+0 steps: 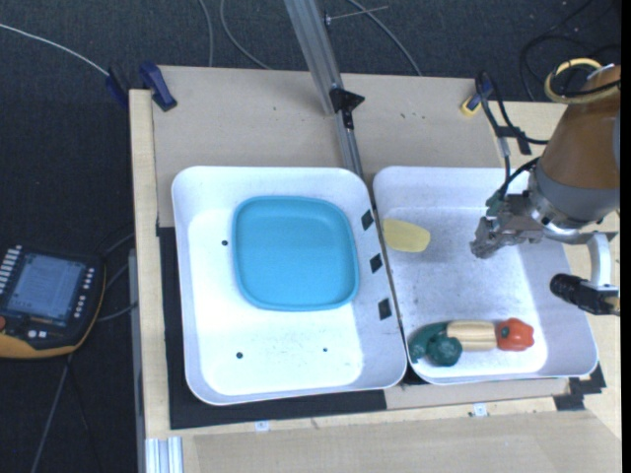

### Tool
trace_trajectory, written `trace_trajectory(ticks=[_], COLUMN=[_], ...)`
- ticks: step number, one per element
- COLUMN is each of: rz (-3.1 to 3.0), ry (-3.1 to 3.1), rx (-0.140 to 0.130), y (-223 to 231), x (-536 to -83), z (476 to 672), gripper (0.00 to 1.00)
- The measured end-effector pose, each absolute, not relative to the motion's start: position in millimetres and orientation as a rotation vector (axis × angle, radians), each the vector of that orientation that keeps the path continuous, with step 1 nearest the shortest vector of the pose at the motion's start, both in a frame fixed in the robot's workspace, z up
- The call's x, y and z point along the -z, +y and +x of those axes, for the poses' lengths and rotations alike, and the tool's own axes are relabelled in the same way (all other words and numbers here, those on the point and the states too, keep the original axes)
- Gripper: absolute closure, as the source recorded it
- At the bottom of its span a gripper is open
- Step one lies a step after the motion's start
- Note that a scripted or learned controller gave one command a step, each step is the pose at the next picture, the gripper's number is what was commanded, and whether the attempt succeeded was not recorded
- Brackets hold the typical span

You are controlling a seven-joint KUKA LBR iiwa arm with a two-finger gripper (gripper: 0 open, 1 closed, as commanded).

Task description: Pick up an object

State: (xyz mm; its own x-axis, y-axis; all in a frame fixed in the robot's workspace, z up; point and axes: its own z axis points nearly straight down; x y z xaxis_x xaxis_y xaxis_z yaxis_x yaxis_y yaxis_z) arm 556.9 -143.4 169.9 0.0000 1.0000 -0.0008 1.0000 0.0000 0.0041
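Camera view, counts first: two shallow white plastic bins are sitting side by side on the wooden bench [266,116]. One square light-blue plastic plate, one flat pale-yellow piece, one dark-green rounded toy, one tan wooden cylinder and one red rounded toy are lying in them: five loose items in all.

The pincer [485,244] is hanging over the upper right part of the right bin [434,180], at the end of the grey arm with the orange band [584,136] coming in from the right. Its tips are pointing down and to the left; nothing is showing between them, and whether they are standing wide or narrow cannot be told from this angle.

Right bin contents, relative to the pincer: the pale-yellow piece [406,235] is lying to its left at about the same height in the frame, well apart from it. The other three are lying in a row along the bin's near wall, below the pincer: the dark-green toy [436,347] down and to the left, the tan cylinder [471,335] almost straight below, the red toy [514,335] down and slightly right. The cylinder is touching both neighbours.

Left bin [197,264] contents: the light-blue plate [296,252] is lying flat in it, far to the pincer's left.
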Motion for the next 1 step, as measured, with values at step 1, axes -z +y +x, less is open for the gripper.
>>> trace_trajectory(ticks=[1], rz=[2.218], ry=[2.22], rx=[-0.004], y=[-142.1], x=[-218.9], z=[567.3], gripper=[1.0])
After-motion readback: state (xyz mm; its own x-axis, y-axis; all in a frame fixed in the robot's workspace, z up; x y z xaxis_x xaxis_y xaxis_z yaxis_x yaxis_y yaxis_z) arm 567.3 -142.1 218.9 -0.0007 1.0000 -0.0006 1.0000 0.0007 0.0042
